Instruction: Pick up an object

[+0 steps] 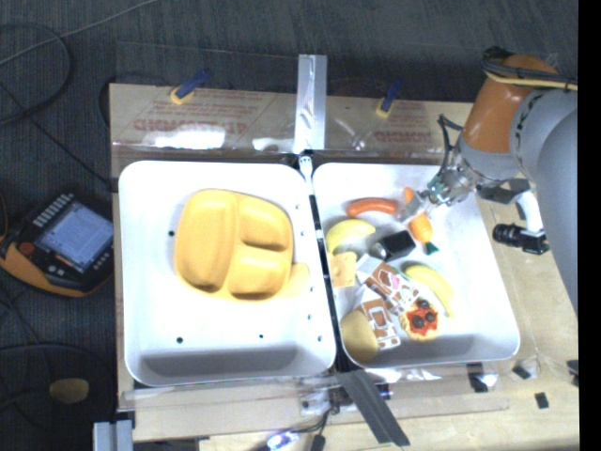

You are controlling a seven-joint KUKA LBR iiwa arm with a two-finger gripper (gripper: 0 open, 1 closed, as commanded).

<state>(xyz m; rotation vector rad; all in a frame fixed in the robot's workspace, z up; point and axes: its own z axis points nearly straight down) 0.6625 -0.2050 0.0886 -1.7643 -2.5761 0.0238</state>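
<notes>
The right bin (488,280) holds a heap of toy food. An orange-red sausage (373,206) lies near its far wall, and an orange carrot (422,226) sits just right of it. A black block (395,244) rests beside a pale yellow fruit (348,233). Toward the near side lie a patterned brown-and-white wrapper (387,289), a yellow banana-like piece (431,283) and a small pizza-like disc (420,319). My gripper (439,192) hangs low over the bin's far right corner, just above and right of the carrot. Nothing shows in its grasp.
The left bin (150,327) holds one large yellow moulded piece (234,242). A metal divider post (311,101) stands at the back between the bins. My grey arm with its orange band (498,111) reaches in from the upper right. A handheld controller (66,238) lies on the floor at left.
</notes>
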